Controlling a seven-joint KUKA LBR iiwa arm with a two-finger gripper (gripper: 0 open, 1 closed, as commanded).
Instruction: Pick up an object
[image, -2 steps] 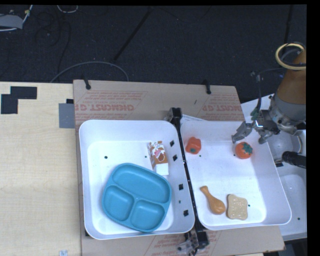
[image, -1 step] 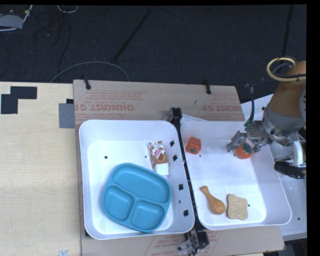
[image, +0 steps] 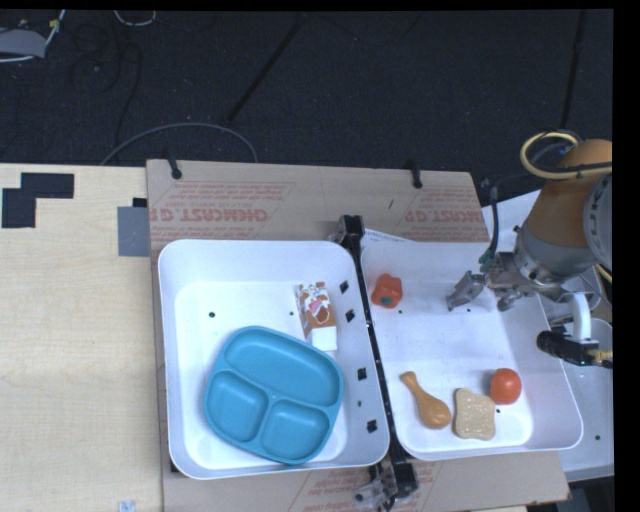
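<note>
Two shallow white bins sat side by side on my worktop (image: 70, 330), and I take the black divider (image: 365, 350) between them as the landmark. Left of the divider, the left bin (image: 185, 270) held a blue three-section plate (image: 272, 394) lying tilted toward its near corner, and a small printed packet (image: 318, 312) just beside the divider, touching the plate's far edge. Right of the divider, the right bin (image: 545, 430) held four toy foods: an orange pepper-like piece (image: 387, 291) close to the divider at the far side, a tan drumstick (image: 427, 399) nearer the front, a slice of toast (image: 474, 414) just right of the drumstick, and a red tomato (image: 506, 386) further right again, near the toast's upper corner.

My arm (image: 565, 215) came in from the side farthest from the divider, its upper part cut off by the frame's edge. My tool (image: 482, 289) hung over the far half of the right bin, well right of the divider; it was small and dark against the white, and whether its fingers were spread or pressed together I could not tell. Nothing was seen between them.

The pepper-like piece lay between my tool and the divider, apart from the tool. The tomato, toast and drumstick lay nearer the front edge than the tool, all clear of it.
</note>
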